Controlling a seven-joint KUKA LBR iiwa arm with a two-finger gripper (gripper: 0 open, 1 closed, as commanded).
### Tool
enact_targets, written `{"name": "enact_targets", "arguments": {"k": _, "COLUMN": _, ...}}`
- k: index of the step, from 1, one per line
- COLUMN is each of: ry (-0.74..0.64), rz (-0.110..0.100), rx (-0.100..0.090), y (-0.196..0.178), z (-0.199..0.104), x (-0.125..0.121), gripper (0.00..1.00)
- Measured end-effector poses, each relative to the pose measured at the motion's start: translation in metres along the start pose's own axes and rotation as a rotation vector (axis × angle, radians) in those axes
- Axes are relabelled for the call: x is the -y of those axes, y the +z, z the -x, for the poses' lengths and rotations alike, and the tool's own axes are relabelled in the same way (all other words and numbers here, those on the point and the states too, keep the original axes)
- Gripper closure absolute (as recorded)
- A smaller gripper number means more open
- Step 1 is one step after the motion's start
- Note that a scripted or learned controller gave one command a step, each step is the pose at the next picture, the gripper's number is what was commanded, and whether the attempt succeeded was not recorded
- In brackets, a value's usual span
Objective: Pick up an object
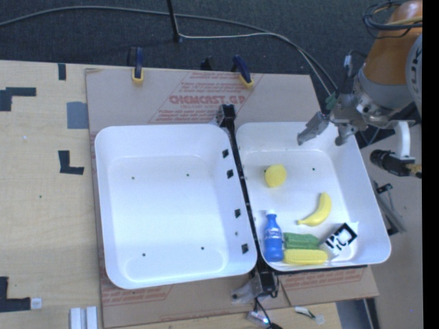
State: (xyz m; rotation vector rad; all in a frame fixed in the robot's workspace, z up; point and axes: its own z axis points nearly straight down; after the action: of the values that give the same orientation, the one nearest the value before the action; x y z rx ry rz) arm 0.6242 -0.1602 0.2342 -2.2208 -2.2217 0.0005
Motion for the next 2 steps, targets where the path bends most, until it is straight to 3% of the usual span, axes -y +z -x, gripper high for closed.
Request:
{"name": "enact_targets", "arguments": {"k": 1, "ry": -0.003, "rz": -0.011, "rx": -0.002, "y": 0.127, "z": -0.051, "x": 0.006, "gripper": 0.00}}
{"name": "enact_targets", "arguments": {"k": 2, "ry": 0.000, "rz": 0.000, "rx": 0.000, "y": 0.150, "z": -0.064, "x": 0.018, "gripper": 0.00}}
